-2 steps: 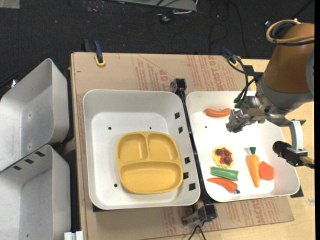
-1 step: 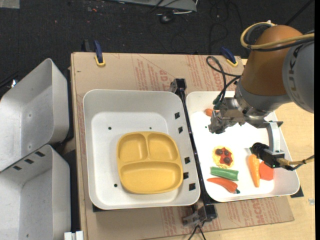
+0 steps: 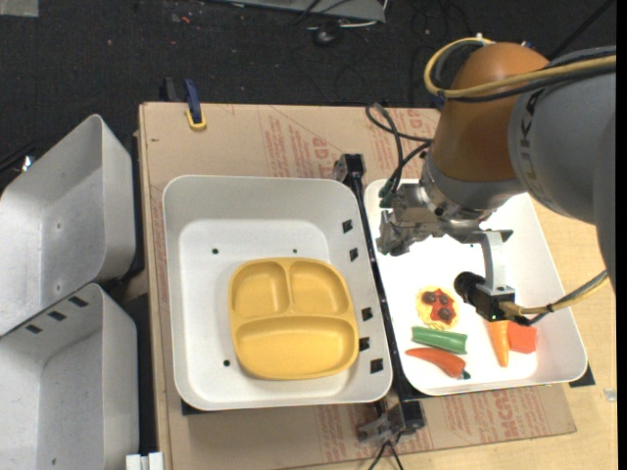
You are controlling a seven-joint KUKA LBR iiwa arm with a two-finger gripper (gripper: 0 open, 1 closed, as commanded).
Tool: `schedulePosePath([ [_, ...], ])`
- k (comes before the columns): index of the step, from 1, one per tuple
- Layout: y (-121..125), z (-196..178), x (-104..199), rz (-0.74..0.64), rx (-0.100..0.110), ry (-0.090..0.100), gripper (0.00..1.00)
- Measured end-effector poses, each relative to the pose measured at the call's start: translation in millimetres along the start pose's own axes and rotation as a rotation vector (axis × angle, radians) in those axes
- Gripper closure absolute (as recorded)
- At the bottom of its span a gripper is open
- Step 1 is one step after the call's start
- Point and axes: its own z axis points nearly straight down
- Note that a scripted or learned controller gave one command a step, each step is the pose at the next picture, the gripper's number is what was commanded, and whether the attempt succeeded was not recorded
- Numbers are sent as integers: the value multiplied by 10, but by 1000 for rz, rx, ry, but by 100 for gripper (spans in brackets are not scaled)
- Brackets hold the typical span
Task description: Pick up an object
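I see the gripper (image 3: 401, 231) low over the right bin's (image 3: 558, 262) far left corner; finger state I cannot tell. Pizza (image 3: 437, 305), green pepper (image 3: 439, 339), chili (image 3: 437, 361) and carrot (image 3: 501, 342) lie near the front. Yellow tray (image 3: 292, 318) sits in the left bin (image 3: 196, 213).

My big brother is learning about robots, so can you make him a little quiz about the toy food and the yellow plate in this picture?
1. True or false: the yellow divided plate lies in the left bin.
2. Which toy lies closest to the front edge of the right bin?
A. pizza slice
B. red pepper
C. carrot
3. Fill in: the green pepper lies between the pizza slice and the ____ pepper.

Key: 1 true; 2 B; 3 red.
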Motion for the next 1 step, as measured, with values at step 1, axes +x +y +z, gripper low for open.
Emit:
schedulePosePath([
  [1, 113, -64, 577, -1, -2, 1, 100],
])
